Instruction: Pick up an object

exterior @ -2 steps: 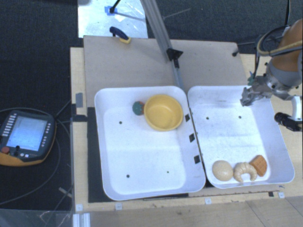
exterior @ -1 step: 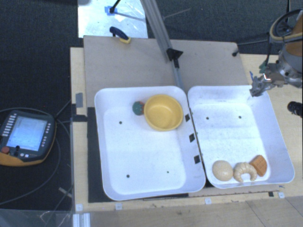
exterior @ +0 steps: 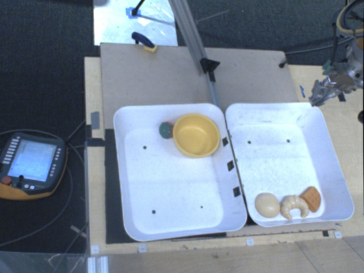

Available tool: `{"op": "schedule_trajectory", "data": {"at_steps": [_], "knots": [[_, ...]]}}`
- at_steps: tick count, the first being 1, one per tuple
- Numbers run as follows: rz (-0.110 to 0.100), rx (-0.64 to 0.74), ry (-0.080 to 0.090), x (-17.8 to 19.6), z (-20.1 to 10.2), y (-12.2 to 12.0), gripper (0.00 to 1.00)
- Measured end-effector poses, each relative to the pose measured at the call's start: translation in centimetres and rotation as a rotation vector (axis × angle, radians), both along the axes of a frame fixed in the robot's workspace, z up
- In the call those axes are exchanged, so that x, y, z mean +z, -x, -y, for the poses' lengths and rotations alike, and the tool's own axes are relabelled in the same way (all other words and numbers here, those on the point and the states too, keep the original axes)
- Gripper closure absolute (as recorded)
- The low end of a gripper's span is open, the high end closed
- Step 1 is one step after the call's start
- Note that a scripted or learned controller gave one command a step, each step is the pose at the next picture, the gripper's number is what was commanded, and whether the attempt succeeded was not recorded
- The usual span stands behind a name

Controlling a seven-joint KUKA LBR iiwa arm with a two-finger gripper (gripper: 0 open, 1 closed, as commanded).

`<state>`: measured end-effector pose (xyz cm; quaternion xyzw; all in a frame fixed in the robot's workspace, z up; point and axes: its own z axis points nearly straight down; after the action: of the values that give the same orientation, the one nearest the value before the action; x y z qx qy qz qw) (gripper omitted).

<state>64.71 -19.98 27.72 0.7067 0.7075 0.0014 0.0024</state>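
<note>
croissant (exterior: 294, 206) lies crosswise in right bin (exterior: 333, 147), tips pointing down-frame

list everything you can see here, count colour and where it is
bins: 2, white, side by side on the bench
bowl: 1, yellow, left bin, far edge
small ball: 1, dark green, left bin, touching the bowl's left side
round bun: 1, cream, right bin, near corner
croissant: 1, pale tan, right of the bun
toast-like piece: 1, orange-brown, right of the croissant
teach pendant: 1, grey and orange, floor at left
clamp: 1, blue and yellow, board's far edge
gripper: 1, grey, above the right bin's far right corner
</note>
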Motion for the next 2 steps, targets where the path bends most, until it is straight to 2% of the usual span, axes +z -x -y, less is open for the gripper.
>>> {"op": "schedule_trajectory", "data": {"at_steps": [1, 2], "knots": [[-0.004, 0.003, -0.002, -0.9, -5.5, -0.8, 1.0], [-0.006, 0.003, -0.003, -2.5, -10.7, -0.6, 1.0]]}}
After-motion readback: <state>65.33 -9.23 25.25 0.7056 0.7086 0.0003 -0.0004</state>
